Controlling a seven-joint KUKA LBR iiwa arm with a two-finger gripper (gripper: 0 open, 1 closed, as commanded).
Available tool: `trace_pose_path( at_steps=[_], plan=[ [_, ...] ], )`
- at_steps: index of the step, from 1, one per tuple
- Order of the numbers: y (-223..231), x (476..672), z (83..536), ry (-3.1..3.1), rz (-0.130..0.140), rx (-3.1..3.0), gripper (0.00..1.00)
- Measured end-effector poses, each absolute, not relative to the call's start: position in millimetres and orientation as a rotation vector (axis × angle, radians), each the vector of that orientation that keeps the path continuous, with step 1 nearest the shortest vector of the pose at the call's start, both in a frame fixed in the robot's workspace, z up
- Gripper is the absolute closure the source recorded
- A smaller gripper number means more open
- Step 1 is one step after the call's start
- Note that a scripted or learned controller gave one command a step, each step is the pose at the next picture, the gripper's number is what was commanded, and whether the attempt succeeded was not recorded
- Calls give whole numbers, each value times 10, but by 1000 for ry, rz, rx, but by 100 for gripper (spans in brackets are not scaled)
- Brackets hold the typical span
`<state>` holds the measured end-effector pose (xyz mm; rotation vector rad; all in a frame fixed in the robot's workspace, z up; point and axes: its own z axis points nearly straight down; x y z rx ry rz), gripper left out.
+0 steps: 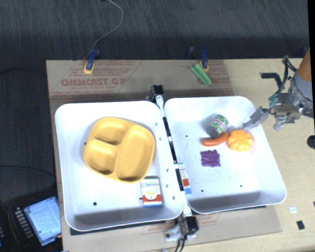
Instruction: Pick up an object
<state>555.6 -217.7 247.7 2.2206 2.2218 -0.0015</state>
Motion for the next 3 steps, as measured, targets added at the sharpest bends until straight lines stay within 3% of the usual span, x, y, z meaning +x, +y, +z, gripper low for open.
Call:
trace_pose_path(
  at_steps=[1,2,3],
  plan=[
    [-2064,5654,960,2223,2,2219,0],
    [-2065,5649,1051,2223,0,2220,100],
    [-2065,5648,1049,2223,0,2221,0]
  ],
)
